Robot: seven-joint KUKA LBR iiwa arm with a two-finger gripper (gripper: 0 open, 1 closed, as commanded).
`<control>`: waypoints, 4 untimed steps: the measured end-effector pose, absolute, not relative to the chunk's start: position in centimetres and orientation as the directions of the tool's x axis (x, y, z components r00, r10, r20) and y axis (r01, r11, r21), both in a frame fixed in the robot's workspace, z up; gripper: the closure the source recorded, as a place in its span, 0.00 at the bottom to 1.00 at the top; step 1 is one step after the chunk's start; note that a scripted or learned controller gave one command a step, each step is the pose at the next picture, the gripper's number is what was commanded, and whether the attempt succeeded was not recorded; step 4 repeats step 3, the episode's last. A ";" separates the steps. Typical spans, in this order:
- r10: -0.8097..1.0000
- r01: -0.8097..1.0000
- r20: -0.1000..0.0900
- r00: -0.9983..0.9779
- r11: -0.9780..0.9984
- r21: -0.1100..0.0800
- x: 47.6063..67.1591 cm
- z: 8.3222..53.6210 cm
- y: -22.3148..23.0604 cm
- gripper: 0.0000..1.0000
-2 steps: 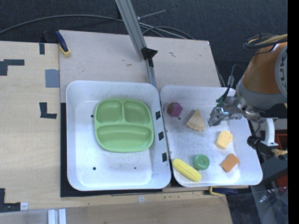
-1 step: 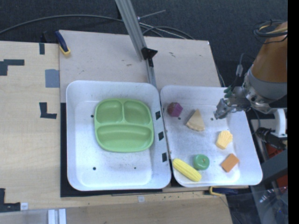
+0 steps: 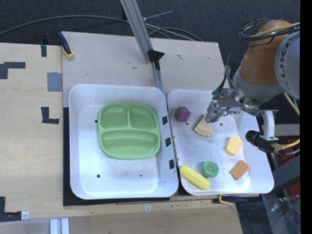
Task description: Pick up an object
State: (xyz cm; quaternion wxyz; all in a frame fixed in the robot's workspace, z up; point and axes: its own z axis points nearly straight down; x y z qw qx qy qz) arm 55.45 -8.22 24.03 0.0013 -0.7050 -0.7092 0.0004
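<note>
1. Over the right bin (image 3: 253,184), the gripper (image 3: 213,114) hangs low, its tip right at the upper edge of a tan wedge-shaped piece (image 3: 204,127).
2. From where I stand I cannot tell how the claw is set; its tip is dark and small against the bin floor, and nothing shows plainly between it.
3. That tan wedge lies flat on the bin floor, near the middle of the right bin, a little toward its far side.
4. Just to its left sits a small purple object (image 3: 182,114), near the wall that the two bins share.
5. Toward the right side of the same bin lies a pale yellow ridged piece (image 3: 234,146), and below it, close to the right wall, an orange block (image 3: 240,169).
6. Near the front edge rests a yellow corn cob (image 3: 195,177), lying at a slant, with a round green object (image 3: 210,168) just beside its right end.
7. Left of all this, the left bin (image 3: 80,179) carries a green divided plate (image 3: 129,131), three compartments, set flat around the bin's middle.
8. Behind the gripper, the grey arm (image 3: 287,72) comes in from the right, with its orange band (image 3: 263,52) bulging above the wrist and cables looping over it.
9. A grey metal pole (image 3: 137,23) slants down from the top to the far rim where the bins meet.
</note>
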 end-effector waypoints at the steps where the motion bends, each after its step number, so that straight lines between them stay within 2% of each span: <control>1: 1.000 1.000 0.001 -0.007 0.007 -0.002 57.2 23.1 -2.5 1.00; 2: 1.000 1.000 0.002 -0.008 0.008 0.000 59.8 23.5 3.3 1.00; 3: 1.000 1.000 0.000 -0.005 0.005 -0.001 61.8 23.2 7.0 1.00; 4: 1.000 1.000 0.000 -0.005 0.005 -0.001 61.8 23.2 7.0 1.00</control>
